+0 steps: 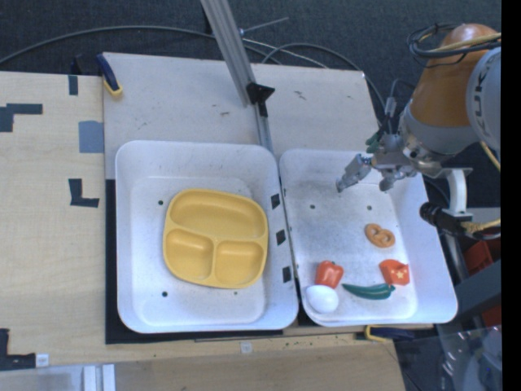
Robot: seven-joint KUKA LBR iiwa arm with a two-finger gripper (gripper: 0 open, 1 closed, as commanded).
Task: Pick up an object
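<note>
Approach phase, nothing picked yet. Gripper [366, 176] hung over the top end of the right bin [431, 300], fingers [352, 174] spread apart with nothing between them. How high it sat above the bin floor was hard to judge from this slanted view; it looked to be raised, not touching.

All candidate objects lay below the fingers in the frame, toward the near end of the same bin:
- pretzel [379, 235]: closest to the fingers, almost straight below them, lying flat and apart from the rest.
- red pepper piece [395, 272]: further down, slightly to the arm's side of the fingers.
- green chili [370, 291]: just under the red pepper piece, touching or nearly so.
- second red pepper [329, 274] and white egg [321, 299]: furthest from the fingers, in the bottom-left corner, pressed close together.

Yellow divided plate [216, 238] sat in the left bin [130, 218], well away from the fingers on the far side of the divider.

Next move, as I judged it: pick a target, shift the fingers down-frame over it, descend, close. Pretzel was the easy one, being nearest and isolated, but flat, so the fingers would have to go right down to the floor. The pepper/egg pair was crowded against the bin wall, with poor clearance for a finger.
</note>
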